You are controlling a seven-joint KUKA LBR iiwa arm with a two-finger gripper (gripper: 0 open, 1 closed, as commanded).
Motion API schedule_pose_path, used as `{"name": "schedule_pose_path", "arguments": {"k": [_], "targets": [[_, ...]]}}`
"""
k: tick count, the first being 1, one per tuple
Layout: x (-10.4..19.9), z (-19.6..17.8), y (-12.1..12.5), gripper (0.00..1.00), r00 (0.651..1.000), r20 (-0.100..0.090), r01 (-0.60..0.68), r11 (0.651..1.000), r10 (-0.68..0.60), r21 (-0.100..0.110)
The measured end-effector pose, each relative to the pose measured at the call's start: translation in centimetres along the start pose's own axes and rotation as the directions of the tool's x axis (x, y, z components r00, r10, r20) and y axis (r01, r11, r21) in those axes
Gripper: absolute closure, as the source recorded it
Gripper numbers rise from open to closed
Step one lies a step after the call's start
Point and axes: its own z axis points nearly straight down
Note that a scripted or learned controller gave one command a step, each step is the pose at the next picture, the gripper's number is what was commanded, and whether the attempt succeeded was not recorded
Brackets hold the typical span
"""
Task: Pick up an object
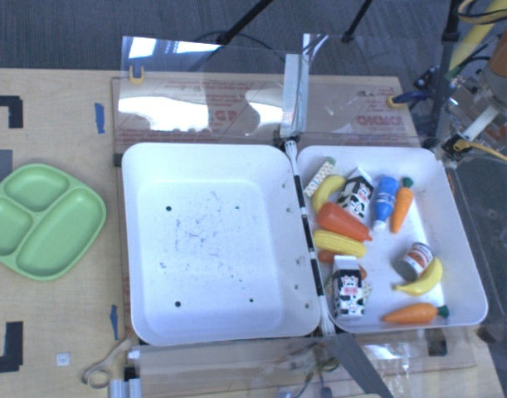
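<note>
The right bin [465,247] holds several toy foods. Along its left side lie a yellow banana [326,191], a fat orange carrot [344,222] and a yellow corn cob [339,243]. One cow-print carton [356,196] sits near the back, and another cow-print carton [348,290] near the front. A blue bottle [384,201] and a small carrot [402,208] lie side by side. Further right are a small can [415,259], a second banana [424,281] and a carrot [412,313]. Part of the arm [479,98] shows at the upper right, beyond the bin's far corner.
The left bin [212,239] has only faint pen marks on its floor. A green divided plate [41,220] lies on the bench at the far left. Clear plastic panels [203,98] stand behind both bins. Tripod legs cross the floor at the back.
</note>
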Motion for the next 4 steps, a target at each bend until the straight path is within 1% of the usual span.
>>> {"name": "schedule_pose_path", "arguments": {"k": [1,2,3,4], "targets": [[1.1,4.9,-1.5,1.00,0.918,0.004,-0.396,0.918,0.396,0.004],[1.5,-1.3,-1.2,1.00,0.924,0.001,-0.383,0.924,0.383,0.001],[2.2,-9.3,-4.3,1.00,0.895,0.000,-0.447,0.895,0.447,0.001],[-0.1,3.8,-0.6,1.00,0.896,0.003,-0.444,0.896,0.444,0.003]]}}
